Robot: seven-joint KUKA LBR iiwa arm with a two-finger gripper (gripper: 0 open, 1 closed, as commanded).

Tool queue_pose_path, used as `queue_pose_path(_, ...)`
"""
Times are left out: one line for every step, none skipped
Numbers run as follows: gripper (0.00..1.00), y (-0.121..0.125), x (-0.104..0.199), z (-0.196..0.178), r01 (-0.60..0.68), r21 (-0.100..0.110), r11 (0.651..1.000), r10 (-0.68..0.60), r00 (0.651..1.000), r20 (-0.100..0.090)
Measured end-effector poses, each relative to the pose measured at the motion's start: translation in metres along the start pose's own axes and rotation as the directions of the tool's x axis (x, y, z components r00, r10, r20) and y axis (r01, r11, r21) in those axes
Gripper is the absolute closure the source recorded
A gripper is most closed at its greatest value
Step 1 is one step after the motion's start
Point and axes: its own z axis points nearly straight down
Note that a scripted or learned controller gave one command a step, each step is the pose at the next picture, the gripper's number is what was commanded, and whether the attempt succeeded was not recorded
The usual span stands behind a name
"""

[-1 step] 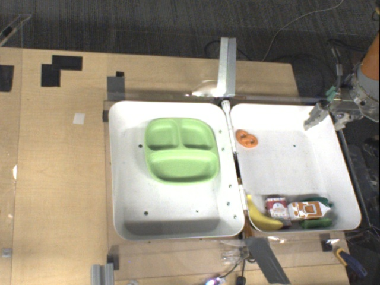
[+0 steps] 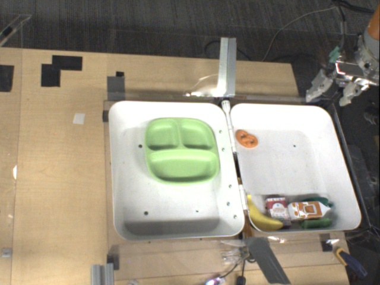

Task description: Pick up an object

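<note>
- Closest to me, along the near wall of the right bin (image 2: 332, 159), a small heap of things lies packed together: a yellow banana (image 2: 261, 217) curving up the near-left corner, a small red-and-white packet (image 2: 276, 207) just beside it, then an orange-and-white carton (image 2: 307, 209) lying on its side.
- A dark green item (image 2: 316, 222) is tucked under the carton's front edge, touching the bin wall; I cannot make out what it is.
- Further in, the left bin (image 2: 127, 212) holds a green divided plate (image 2: 180, 149), sitting flat near the middle with its two small compartments on the far side and the one long compartment nearer me.
- Across the divider, an orange round object (image 2: 246, 139) rests alone in the right bin's far-left part, well apart from the heap at the near wall.
- Farthest back, past the right bin's far-right corner, the gripper (image 2: 337, 88) hangs off the bench edge, above the dark floor, not over either bin.
- Its pale fingers (image 2: 317, 86) look spread apart, with nothing between them.
</note>
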Motion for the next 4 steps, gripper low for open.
queue_pose_path(0.00,0.021,-0.027,-0.033,0.094,-0.001,0.996,-0.094,0.996,0.001)
queue_pose_path(0.00,0.039,-0.025,-0.056,0.425,-0.003,0.905,-0.425,0.905,0.003)
queue_pose_path(0.00,0.040,-0.042,-0.092,0.719,-0.002,0.695,-0.719,0.695,0.004)
queue_pose_path(0.00,0.027,-0.043,-0.088,0.916,-0.001,0.401,-0.916,0.401,0.003)
